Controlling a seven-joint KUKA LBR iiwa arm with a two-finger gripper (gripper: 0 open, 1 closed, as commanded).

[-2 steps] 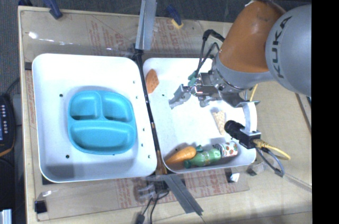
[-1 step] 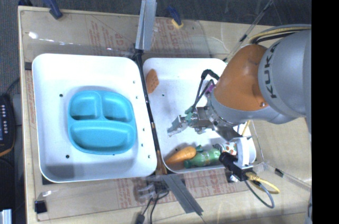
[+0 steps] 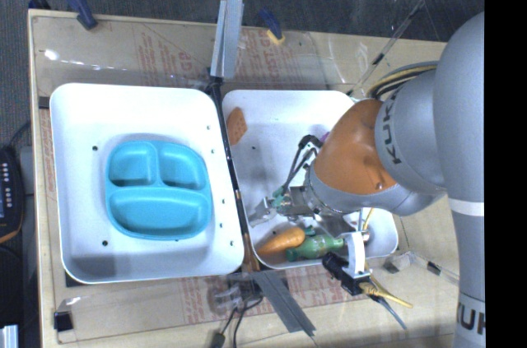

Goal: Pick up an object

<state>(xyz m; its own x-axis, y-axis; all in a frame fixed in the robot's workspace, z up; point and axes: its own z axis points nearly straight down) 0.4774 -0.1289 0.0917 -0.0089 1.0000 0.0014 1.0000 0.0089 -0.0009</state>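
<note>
My gripper [image 3: 270, 209] is low in the right bin [image 3: 272, 109], near its front left part, with the grey arm and its orange band behind it to the right. Just in front of the gripper lies an orange carrot [image 3: 281, 239], and a green bottle-shaped toy [image 3: 319, 247] lies to the carrot's right. Both sit against the bin's front wall, close under the gripper but apart from its tips. A brown oval object [image 3: 235, 124] rests at the bin's back left corner.
The left bin [image 3: 74, 116] holds a light blue divided plate [image 3: 157, 188]. A ridge [image 3: 229, 174] separates the two bins. The arm covers the right half of the right bin. A sliver of something purple [image 3: 326, 136] peeks out beside the orange band.
</note>
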